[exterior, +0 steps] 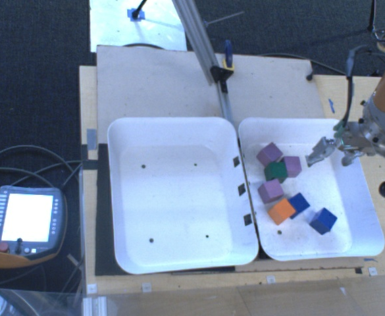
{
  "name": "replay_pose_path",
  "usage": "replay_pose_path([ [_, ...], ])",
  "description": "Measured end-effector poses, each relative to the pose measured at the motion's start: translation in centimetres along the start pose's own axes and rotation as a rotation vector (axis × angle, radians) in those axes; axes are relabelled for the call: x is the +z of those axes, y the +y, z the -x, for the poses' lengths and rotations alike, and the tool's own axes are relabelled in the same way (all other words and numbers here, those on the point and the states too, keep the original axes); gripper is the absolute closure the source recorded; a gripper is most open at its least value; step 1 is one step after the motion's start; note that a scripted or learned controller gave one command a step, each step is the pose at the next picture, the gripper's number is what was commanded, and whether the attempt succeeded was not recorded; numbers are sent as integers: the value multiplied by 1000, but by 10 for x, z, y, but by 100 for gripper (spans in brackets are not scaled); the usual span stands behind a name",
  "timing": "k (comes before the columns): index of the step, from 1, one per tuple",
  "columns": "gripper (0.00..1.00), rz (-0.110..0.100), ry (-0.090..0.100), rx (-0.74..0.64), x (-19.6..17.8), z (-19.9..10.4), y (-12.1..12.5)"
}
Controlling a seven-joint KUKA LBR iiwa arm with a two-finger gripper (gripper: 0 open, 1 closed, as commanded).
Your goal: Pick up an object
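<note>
The blocks sit in the right bin (pixel 360 196): blue cube (pixel 323 220) nearest, then orange (pixel 282 210), blue (pixel 299 203), purple (pixel 270 191), green (pixel 276 171), two more purple behind. This looks like the approach step. The tool (pixel 320 152) hangs beside the far cluster, empty; open or closed, I cannot tell. The lone blue cube has open room; the cluster crowds the bins' shared wall.

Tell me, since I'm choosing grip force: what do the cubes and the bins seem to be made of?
The cubes, such as the orange cube, look like painted wood or foam: matte, solid colours, no glare. The right bin looks like smooth white moulded plastic with rounded corners.
</note>
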State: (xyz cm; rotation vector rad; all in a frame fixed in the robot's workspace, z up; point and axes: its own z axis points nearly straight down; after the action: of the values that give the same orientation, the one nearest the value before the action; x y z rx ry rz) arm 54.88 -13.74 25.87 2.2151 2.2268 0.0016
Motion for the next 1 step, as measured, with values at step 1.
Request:
replay_pose_path([
  [1,0,1,0,1,0,0,0],
])
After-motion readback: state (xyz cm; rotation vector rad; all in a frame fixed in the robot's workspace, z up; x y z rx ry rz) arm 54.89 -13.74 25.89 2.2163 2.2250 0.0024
